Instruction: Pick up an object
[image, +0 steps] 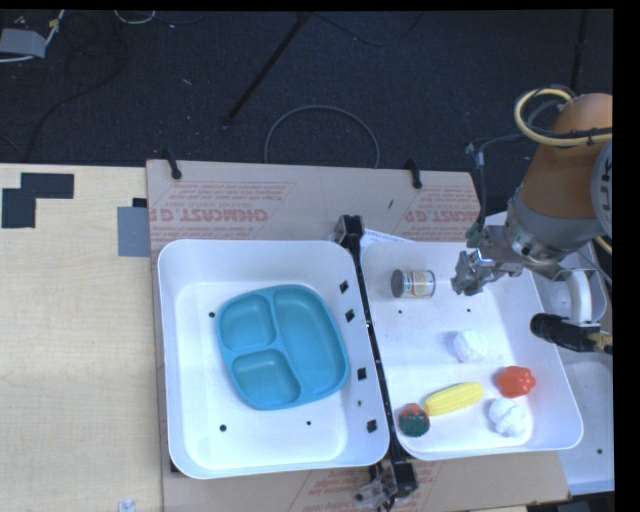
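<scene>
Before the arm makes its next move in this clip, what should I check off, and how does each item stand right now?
1. Gripper over the right white bin: ok.
2. Small lying can with a yellow label close beside the gripper: ok.
3. Anything between the jaws: cannot tell.
4. Yellow toy corn cob, red toy pepper and two white lumps lie apart, reachable: ok.
5. Blue three-compartment plastic plate sits in the left bin, out of the way: ok.

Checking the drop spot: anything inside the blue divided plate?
The blue three-compartment plastic plate in the left white bin holds nothing in any compartment. The bin floor under it is covered.
</scene>
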